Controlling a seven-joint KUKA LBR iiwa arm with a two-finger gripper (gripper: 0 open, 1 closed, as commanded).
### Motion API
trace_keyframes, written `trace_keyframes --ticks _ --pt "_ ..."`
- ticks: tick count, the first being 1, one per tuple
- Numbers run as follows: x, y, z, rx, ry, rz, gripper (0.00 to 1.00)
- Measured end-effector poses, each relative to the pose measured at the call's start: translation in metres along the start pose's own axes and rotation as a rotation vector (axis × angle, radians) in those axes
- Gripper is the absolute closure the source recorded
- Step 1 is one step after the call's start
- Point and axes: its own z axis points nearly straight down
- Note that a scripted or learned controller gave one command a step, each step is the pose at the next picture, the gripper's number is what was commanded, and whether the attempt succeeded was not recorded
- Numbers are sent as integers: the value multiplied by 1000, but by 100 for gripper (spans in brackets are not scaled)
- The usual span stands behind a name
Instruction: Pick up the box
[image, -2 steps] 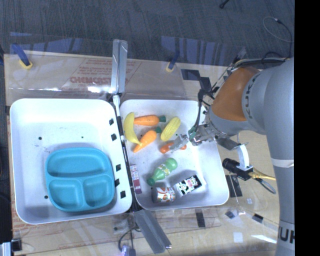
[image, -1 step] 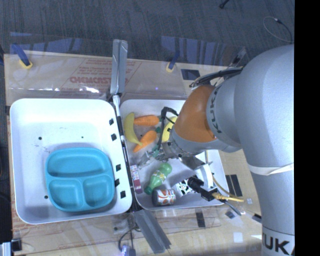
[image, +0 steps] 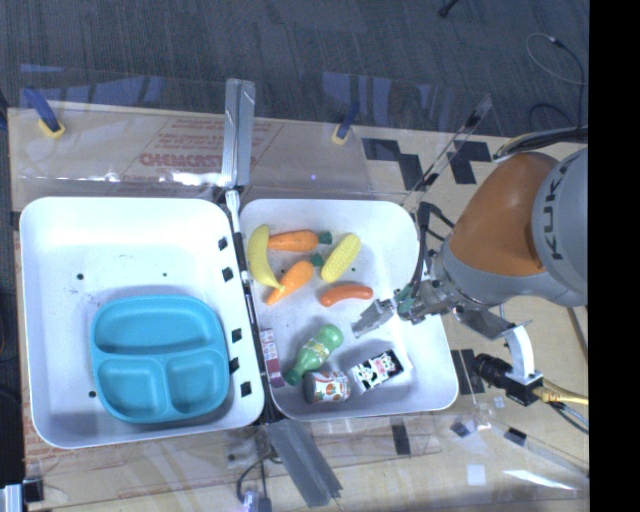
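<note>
- Grey arm with orange band (image: 500, 235), right of frame: its claw (image: 378, 314) hangs part-open, holding nothing, over the right white bin (image: 425, 400).
- Small black-and-white carton box (image: 379, 369), lower centre, lies tilted against a small red-patterned carton (image: 329, 386); a descent might nudge both or grab the neighbour.

My two shallow white bins (image: 60, 240) look like smooth, faintly glossy plastic, as does the sky-blue compartment tray (image: 158, 358). The small black-and-white printed box (image: 378, 370) looks like glossy card; my orange wrist band (image: 500, 215) is matt.

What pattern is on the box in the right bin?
Black-and-white cow-like patches on the box, lying near the bin's front edge. The camera view shows it best.
</note>
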Motion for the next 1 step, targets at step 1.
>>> trace_keyframes --ticks 1 --pt "-37 30 -242 -2 0 223 0"
